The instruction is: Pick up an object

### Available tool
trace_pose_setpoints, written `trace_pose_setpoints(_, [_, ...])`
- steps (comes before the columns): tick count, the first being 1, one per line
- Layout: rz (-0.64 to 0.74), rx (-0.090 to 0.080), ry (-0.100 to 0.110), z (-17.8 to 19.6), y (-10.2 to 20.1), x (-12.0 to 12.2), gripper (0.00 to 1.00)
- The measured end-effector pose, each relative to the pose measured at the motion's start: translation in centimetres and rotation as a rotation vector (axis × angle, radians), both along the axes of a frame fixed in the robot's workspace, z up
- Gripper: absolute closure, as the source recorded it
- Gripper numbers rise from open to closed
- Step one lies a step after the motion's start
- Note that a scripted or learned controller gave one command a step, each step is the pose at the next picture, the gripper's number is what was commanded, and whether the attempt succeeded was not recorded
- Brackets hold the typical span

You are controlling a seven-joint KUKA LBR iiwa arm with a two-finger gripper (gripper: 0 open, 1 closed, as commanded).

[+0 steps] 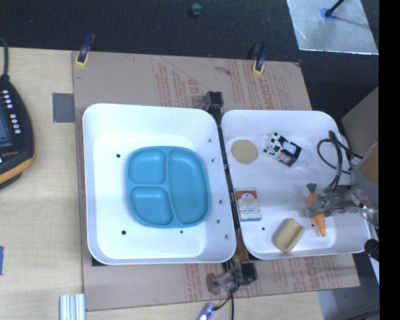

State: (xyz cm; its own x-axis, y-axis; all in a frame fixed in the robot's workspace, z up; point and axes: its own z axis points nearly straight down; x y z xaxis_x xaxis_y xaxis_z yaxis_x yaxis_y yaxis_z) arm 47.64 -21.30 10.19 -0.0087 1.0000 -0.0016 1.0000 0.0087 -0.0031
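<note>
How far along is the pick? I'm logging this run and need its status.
Nothing looks picked yet: the wooden block, small card box, round disc and black-and-white item all lie on the right bin floor. The tool is down by an orange piece; a grasp isn't visible. Gripping and lifting remain.

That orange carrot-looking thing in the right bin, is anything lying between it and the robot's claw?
Nothing visible does. The gripper sits at the right bin's right side, directly by the orange carrot-shaped toy. The tan block and the small box lie further left, off that path.
</note>
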Motion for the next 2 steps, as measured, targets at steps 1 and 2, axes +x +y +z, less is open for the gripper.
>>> trace_pose_setpoints(1, [-0.001, 0.001, 0.0, 0.6, 3.8, 6.9, 1.0])
trace_pose_setpoints(2, [-0.004, 0.002, 0.008, -1.1, 7.5, 11.8, 1.0])
